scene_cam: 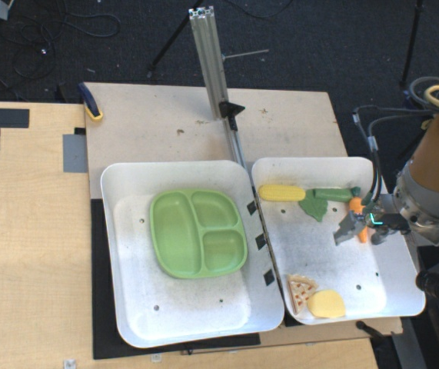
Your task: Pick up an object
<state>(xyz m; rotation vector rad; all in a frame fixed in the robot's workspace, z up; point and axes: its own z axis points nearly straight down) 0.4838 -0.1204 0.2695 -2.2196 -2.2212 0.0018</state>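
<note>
My gripper (362, 232) is low in the right bin (319, 271), near its right wall, and it is open. Its two grey fingers (344, 233) stand apart on either side of the orange end of a toy carrot (356, 204). The carrot's green top (325, 200) points left toward a yellow corn cob (281, 194) by the bin's back left corner. A pizza slice (301, 291) and a yellow lemon-like piece (327, 304) lie at the bin's front. The gripper body hides part of the carrot.
The left bin (127, 298) holds a green divided plate (199, 232). A metal post (210, 60) rises behind the bins. Black clips (259, 241) sit along the seam between the bins. The arm's wrist (427, 183) hangs over the right bin's right edge.
</note>
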